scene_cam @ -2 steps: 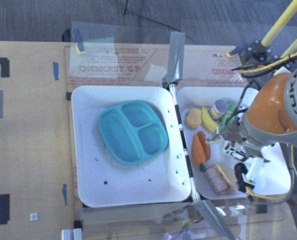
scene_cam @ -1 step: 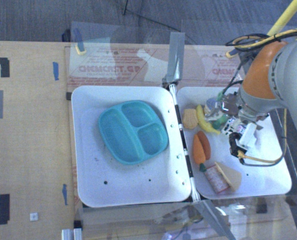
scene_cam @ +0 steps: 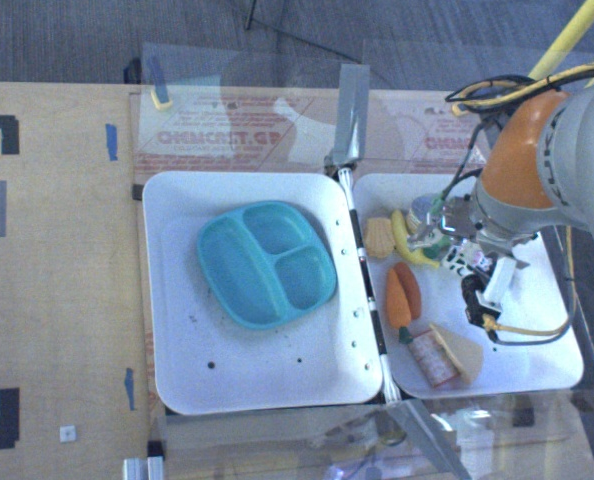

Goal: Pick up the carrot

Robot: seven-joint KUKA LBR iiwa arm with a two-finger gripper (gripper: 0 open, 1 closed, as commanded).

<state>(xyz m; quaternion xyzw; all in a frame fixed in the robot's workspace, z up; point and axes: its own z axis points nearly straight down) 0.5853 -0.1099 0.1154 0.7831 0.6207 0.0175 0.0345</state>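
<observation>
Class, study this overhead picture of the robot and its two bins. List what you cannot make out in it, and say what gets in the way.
- Gripper: whether open or shut, too small and cluttered with cables in the camera view.
- Banana: its right part is hidden under the gripper.
- Item beside the carrot, the packet: label too blurred to read.
- Arm: cut off by the right edge.
- Right bin: its far side is covered by the arm.

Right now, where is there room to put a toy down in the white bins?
The left bin has bare floor all around the blue plate, widest along its near edge. The right bin is crowded: carrot, banana, other food and the gripper fill its left and middle. Its near right corner looks free.
</observation>
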